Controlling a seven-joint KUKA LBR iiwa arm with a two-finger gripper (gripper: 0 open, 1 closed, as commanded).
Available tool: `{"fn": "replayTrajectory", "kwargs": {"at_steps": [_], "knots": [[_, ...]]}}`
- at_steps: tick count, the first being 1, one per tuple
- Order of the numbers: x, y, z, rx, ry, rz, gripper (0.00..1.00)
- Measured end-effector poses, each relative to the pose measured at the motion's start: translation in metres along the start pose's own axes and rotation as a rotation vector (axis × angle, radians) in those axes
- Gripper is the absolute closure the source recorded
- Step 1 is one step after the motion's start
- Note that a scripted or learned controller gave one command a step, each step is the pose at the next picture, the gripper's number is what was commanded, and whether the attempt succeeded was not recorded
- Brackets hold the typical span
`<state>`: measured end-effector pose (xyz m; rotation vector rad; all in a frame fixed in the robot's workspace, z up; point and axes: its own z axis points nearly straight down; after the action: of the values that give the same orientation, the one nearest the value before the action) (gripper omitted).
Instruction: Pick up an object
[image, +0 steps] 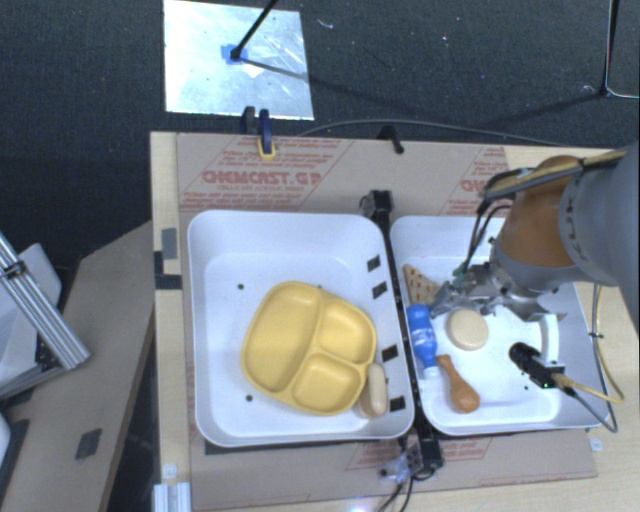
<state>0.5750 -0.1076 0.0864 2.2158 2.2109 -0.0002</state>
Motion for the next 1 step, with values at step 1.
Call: {"fn": "replayTrajectory", "kwargs": {"at_steps": [1], "knots": [[0.0016,0.0001,-0.0105,0.001,0.004,-0.001,1.00]]}}
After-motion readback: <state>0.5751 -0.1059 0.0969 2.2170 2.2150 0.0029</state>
